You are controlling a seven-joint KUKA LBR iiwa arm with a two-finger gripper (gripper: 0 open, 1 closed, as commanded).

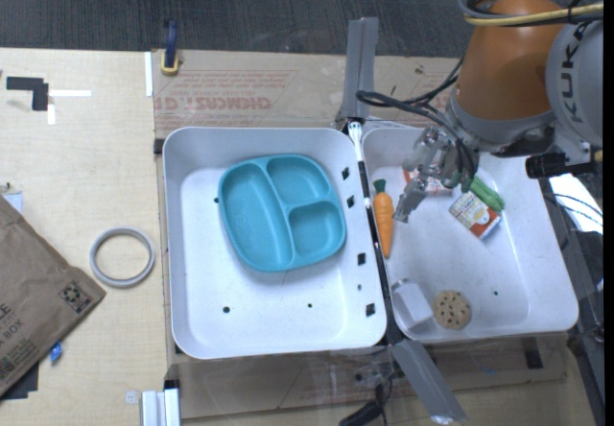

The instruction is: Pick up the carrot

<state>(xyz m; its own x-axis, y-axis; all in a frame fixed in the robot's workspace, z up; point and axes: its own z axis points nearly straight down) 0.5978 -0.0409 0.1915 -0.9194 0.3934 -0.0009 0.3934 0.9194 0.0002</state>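
Currently, two white bins are being catalogued side by side on the bench: the left bin (182, 251) and the right bin (537, 290). Item one, the carrot (384, 221), is lying in the right bin, hard against its left wall, with the green top pointing far and the orange tip pointing near. Item two, the gripper (414, 196), is being held just right of the carrot's upper half, under the grey arm (508, 59) with its orange band; whether the pincer is wide or narrow cannot be told, since its metal parts are being read as one blurred cluster, and nothing is being seen held in it. Other contents of the right bin are being listed as a small red-and-white packet (474, 213) with a green piece (486, 194) beside it, right of the gripper, and a round cookie (451, 309) near the front edge. A blue divided plate (281, 213) is being kept in the left bin. A tape ring (122, 255) is lying on the bench to the left, well apart. Handling note: the carrot is being judged a light, stiff, smooth toy, probably plastic, likely to slip or roll if pinched at its tapered tip. A hold across the thick middle, below the green top, is being recommended, though the closeness of the bin wall may be leaving little room for one finger.
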